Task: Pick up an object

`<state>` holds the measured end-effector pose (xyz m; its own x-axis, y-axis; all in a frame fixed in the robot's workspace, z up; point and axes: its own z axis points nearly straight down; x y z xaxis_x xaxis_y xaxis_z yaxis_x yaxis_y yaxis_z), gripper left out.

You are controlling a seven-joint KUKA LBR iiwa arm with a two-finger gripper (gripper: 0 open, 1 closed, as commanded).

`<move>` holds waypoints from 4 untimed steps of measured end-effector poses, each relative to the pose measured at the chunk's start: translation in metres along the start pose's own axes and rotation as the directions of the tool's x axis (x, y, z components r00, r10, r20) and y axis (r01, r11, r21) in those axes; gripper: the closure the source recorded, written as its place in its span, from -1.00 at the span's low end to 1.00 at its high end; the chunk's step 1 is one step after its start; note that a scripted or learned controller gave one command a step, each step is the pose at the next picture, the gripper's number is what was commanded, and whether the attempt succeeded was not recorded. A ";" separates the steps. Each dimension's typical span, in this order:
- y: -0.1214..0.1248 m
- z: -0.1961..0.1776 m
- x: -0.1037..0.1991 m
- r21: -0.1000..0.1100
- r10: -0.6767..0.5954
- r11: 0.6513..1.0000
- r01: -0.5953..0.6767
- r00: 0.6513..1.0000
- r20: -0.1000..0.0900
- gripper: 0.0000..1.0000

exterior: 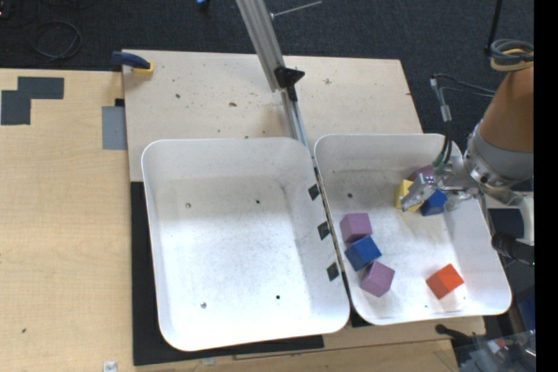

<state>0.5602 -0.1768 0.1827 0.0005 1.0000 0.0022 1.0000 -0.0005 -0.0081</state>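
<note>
Fingers (427,192) low in right bin (488,292), state unclear, touching yellow block (405,192) and blue block (433,204), no legible writing.

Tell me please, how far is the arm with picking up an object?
Done: the arm has reached into the right bin, and its gripper is down at a yellow block and a blue block. In hand: nothing clearly lifted; whether it grips either block is unclear. Left: close on one block and raise it.

Bright, even light — soft, slightly blurry
</note>
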 end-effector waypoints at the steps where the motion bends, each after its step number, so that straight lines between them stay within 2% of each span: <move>1: -0.009 0.061 0.003 0.001 0.001 1.000 -0.001 1.000 -0.001 -1.00; 2: -0.008 0.091 0.003 -0.006 0.004 1.000 -0.004 1.000 0.001 -1.00; 3: -0.009 0.081 0.002 -0.006 0.010 1.000 -0.010 1.000 0.000 1.00; 4: -0.010 0.018 -0.001 -0.011 0.005 1.000 -0.005 1.000 0.003 1.00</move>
<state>0.5504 -0.1782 0.1646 0.0055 1.0000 -0.0010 1.0000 -0.0055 0.0030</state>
